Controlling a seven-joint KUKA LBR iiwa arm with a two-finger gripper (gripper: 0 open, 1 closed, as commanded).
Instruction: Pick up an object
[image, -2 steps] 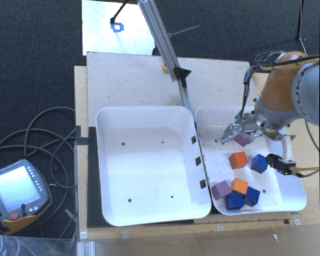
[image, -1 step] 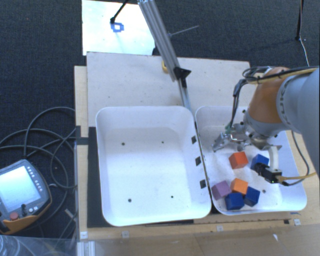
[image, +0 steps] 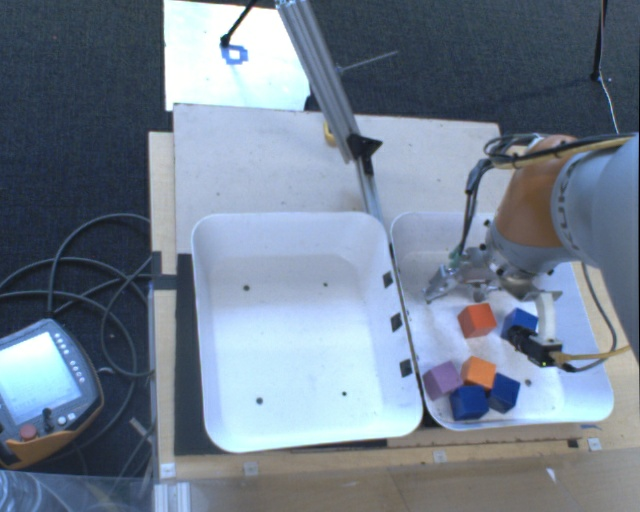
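The right bin (image: 590, 400) holds several small blocks. A red-orange block (image: 477, 320) lies near the middle, with a blue block (image: 521, 322) just to its right. At the front lie a purple block (image: 441, 379), an orange block (image: 479, 372) and two blue blocks (image: 468, 402) (image: 504, 392). My gripper (image: 462, 288) hangs low in the right bin, just behind the red-orange block and slightly to its left. I see no block in it. The wrist hides the bin floor behind the gripper.
The left bin (image: 215, 300) lies beside the right one, with a dividing wall (image: 398, 310) between them. A slanted metal pole (image: 330, 90) crosses above the back of the bench. A cabled black part (image: 535, 347) of the arm hangs over the right blue block.
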